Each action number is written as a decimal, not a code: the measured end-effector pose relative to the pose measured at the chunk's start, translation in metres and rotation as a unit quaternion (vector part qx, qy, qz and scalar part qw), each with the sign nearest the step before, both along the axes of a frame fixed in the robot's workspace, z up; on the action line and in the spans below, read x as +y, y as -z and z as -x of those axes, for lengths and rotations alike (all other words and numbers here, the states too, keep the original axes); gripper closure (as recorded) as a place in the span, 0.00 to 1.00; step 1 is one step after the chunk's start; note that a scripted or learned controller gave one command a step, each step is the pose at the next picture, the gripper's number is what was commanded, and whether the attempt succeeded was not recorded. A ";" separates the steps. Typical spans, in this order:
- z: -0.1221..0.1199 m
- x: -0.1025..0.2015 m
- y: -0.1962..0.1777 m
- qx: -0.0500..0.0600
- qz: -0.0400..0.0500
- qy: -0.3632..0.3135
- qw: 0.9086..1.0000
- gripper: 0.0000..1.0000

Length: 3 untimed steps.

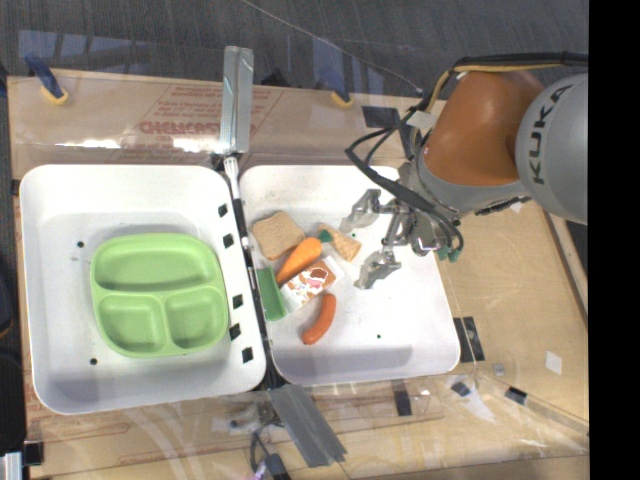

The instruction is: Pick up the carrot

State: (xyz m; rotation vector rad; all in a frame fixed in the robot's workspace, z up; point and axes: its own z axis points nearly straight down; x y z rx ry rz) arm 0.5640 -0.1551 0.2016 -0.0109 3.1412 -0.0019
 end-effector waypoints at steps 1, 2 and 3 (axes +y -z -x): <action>-0.064 0.042 0.076 0.002 -0.002 0.052 0.999 0.00; -0.068 0.042 0.061 -0.003 0.000 0.049 0.999 1.00; -0.066 0.076 -0.086 -0.007 0.000 0.118 0.993 1.00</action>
